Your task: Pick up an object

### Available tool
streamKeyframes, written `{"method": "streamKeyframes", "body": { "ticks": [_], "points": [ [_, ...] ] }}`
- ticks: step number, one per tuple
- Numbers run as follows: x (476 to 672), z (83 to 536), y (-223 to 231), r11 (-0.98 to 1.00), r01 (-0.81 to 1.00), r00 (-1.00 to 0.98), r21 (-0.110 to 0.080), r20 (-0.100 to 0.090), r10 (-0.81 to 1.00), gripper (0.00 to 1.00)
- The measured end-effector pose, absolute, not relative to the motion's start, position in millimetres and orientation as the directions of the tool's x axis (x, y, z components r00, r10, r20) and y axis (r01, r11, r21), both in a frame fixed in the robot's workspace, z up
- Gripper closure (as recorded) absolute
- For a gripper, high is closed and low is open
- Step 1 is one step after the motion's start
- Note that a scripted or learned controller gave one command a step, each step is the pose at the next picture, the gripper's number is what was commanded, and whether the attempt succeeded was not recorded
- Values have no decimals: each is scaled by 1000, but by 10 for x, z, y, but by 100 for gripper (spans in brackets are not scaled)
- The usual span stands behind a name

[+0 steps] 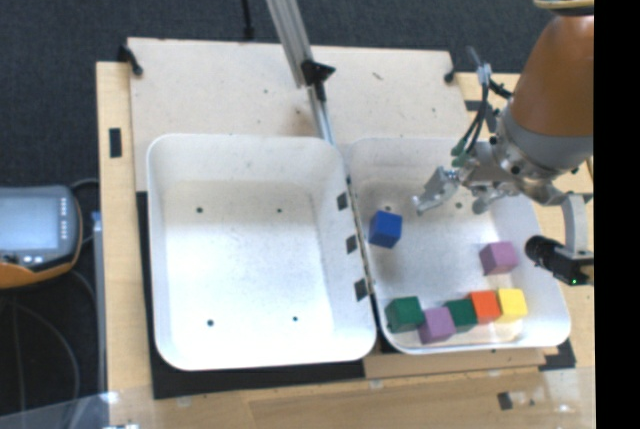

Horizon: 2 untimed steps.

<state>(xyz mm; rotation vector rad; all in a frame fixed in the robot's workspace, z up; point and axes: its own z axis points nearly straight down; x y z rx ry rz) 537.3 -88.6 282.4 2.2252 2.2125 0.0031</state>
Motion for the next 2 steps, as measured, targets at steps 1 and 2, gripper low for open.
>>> {"method": "streamKeyframes", "body": {
  "ticks": [1, 2],
  "points": [
    [5493, 2589, -312, 7, 1000, -7, -2, 1, 1000, 0],
    [5784, 1093, -1021, 2, 1000, -2, 6, -1, 1000, 0]
  ]
}}
